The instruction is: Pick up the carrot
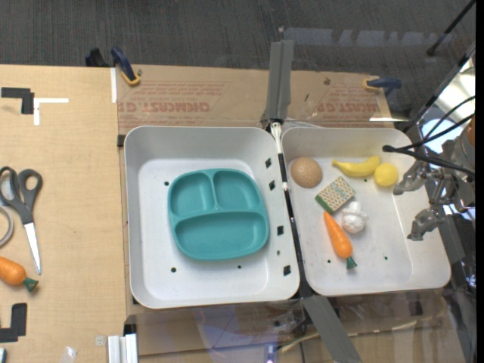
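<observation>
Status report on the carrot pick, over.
Gripper at right bin's right edge, open, holding nothing. Carrot lies flat mid-bin, untouched. White garlic and checkered block crowd its upper end.

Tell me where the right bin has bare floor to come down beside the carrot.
Bare floor lies right of the carrot, out to the gripper by the right bin wall, and along the front edge. Left of the carrot, a narrower strip runs to the divider. The back is crowded: egg, banana, lemon, sponge and garlic nearly touching the carrot's top.
</observation>
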`<state>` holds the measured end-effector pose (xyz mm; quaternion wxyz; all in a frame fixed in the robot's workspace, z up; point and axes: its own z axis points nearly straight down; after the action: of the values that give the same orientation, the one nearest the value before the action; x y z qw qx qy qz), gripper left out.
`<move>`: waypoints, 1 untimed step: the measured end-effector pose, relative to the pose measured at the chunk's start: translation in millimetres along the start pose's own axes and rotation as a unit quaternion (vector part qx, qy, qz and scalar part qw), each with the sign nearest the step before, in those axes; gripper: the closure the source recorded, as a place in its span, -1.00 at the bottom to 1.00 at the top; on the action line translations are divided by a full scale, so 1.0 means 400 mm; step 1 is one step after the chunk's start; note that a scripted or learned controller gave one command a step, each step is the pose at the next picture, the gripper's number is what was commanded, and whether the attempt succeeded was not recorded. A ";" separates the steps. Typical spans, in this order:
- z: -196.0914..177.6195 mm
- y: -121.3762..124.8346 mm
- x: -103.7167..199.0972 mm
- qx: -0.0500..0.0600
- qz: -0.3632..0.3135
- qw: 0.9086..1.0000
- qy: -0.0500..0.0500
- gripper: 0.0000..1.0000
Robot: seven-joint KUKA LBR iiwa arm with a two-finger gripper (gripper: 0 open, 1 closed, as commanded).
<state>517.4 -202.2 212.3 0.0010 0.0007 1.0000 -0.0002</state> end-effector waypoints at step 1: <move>0.044 0.201 0.041 0.000 0.011 1.000 0.000 -1.00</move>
<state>501.2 -121.6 194.8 0.0005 0.0121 0.9999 0.0003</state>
